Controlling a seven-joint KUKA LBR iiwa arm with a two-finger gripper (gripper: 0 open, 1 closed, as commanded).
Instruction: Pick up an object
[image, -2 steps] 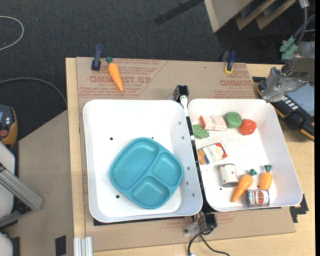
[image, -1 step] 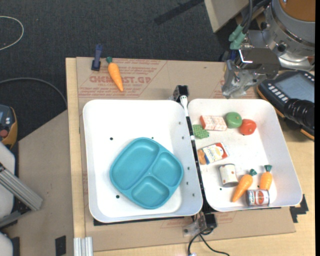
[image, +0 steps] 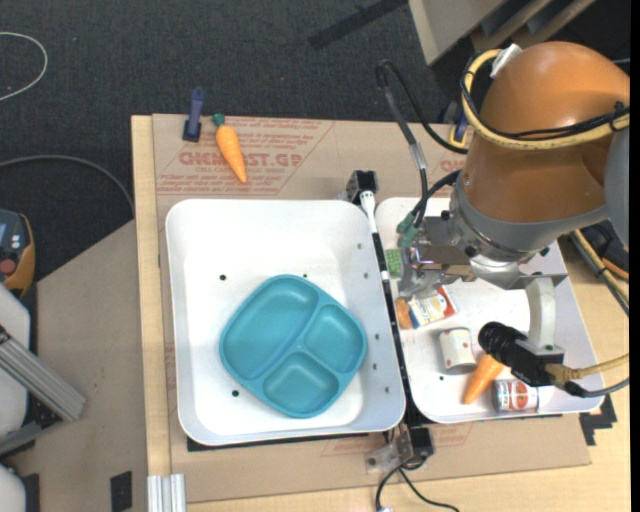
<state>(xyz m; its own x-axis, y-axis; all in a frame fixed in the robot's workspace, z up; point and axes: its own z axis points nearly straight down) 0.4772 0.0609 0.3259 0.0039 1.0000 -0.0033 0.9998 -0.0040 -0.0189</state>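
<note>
A small red-and-white carton (image: 433, 305) lies flat in the right bin (image: 436, 396), close to that bin's left wall, about midway between the worktop's far and near edges. It is the likeliest thing to pick, since the tool (image: 424, 284) hangs just above and beside it, on its far side. The arm (image: 540, 130) covers most of the tool, so I cannot tell whether the tool is spread or pressed together, and nothing can be seen held in it.

Toward the near edge of the worktop (image: 300, 150), three more things share the right bin. A short white cup (image: 457, 350) lies on its side near the carton. An orange carrot-shaped toy (image: 482, 379) lies just beyond it, and a red-and-white can (image: 515, 398) rests beside the toy's tip.

The left bin (image: 200, 260) holds a teal divided plate (image: 292, 345). Outside both bins, near the worktop's far left corner, lie a second carrot toy (image: 232, 152) and a small blue thing (image: 193, 115).

To do this step well, the tool should probably centre over the carton, line up across its narrower side and come straight down. It needs to stay clear of the bin wall on the left. The carton lies low and flat, so a shallow descent risks closing on air.
</note>
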